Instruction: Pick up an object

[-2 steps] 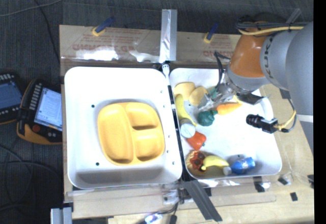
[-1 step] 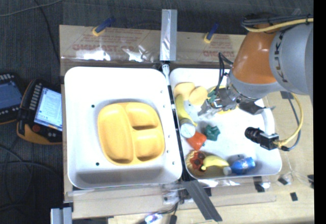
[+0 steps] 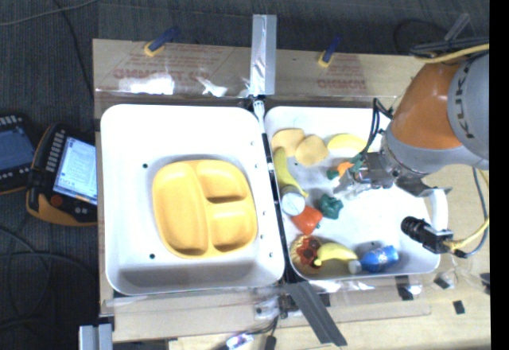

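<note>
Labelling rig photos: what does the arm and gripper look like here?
The arm is grey with a rounded orange band and part of dark "KUKA" lettering. The gripper looks small, metallic and dark. A black fitting with a yellow cable sits nearby.

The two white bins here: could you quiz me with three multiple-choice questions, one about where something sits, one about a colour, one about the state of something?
1. Where is the sectioned tray?
A. In the left bin
B. In the right bin
C. On the floor

2. What colour is that tray?
A. Blue
B. Yellow
C. Green

3. How does the banana near the right bin's front edge stand?
A. Lifted in the air
B. Lying in the bin among other items
C. Resting on the tray

Answers:
1. A: the tray lies inside the left bin.
2. B: its whole surface is yellow.
3. B: the banana lies in the right bin, apart from the gripper.
</note>
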Robot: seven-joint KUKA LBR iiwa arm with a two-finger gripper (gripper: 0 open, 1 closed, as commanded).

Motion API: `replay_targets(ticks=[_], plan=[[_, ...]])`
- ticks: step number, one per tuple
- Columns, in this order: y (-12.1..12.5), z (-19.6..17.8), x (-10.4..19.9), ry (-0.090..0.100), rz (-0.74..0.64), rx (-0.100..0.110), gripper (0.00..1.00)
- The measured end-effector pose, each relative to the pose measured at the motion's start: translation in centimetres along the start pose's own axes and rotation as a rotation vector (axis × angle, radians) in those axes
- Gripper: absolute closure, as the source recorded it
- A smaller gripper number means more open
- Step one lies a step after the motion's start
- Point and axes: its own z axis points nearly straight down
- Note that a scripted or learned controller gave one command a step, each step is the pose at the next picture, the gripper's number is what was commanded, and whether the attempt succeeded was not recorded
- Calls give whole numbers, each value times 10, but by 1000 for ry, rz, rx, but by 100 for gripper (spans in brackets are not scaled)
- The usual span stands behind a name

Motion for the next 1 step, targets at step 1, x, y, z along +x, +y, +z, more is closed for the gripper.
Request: replay_targets(ticks=[1], plan=[[0, 0, 0, 1, 0, 0, 0]])
